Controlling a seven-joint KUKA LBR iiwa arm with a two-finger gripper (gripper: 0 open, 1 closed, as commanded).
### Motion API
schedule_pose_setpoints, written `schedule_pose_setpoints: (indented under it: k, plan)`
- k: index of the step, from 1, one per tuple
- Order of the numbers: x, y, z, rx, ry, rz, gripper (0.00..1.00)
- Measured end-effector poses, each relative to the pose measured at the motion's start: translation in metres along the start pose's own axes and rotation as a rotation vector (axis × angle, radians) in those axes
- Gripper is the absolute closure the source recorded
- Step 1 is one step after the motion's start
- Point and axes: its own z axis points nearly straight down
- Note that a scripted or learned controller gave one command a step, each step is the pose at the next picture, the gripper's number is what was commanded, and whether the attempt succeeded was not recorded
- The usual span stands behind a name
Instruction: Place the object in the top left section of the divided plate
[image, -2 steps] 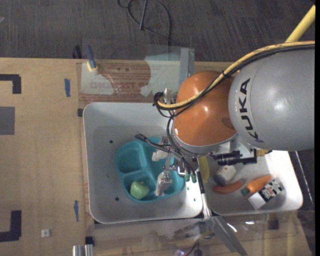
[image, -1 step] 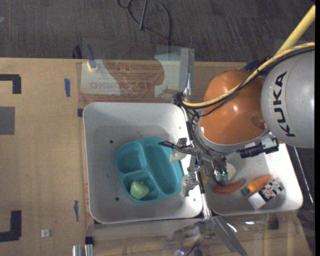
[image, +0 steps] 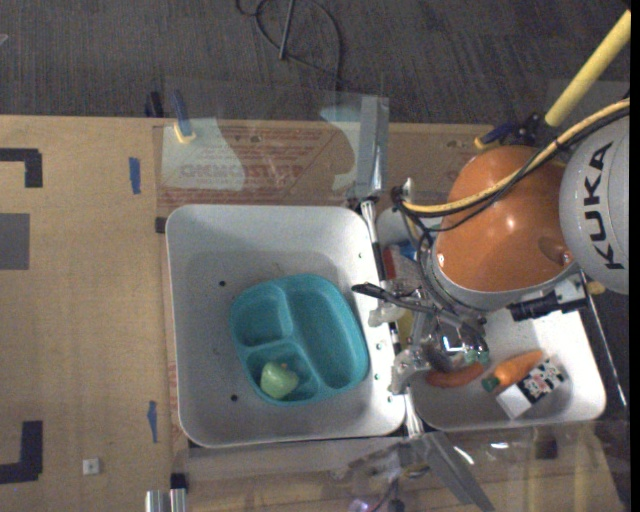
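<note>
While the hand hovers, its grip cannot be told.
One divided plate left of it; one green object, roundish, no clear long axis.

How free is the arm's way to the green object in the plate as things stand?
Probably free. The green object lies uncovered in the lower left section of the teal plate, with nothing above it. The gripper sits at the bins' shared edge, just right of the plate.
</note>
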Motion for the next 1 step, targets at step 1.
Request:
schedule_pose_setpoints:
  k: [1]
  plan:
    - [-0.0171,0.0786,-0.1121,-0.001,-0.005,-0.235,0.00]
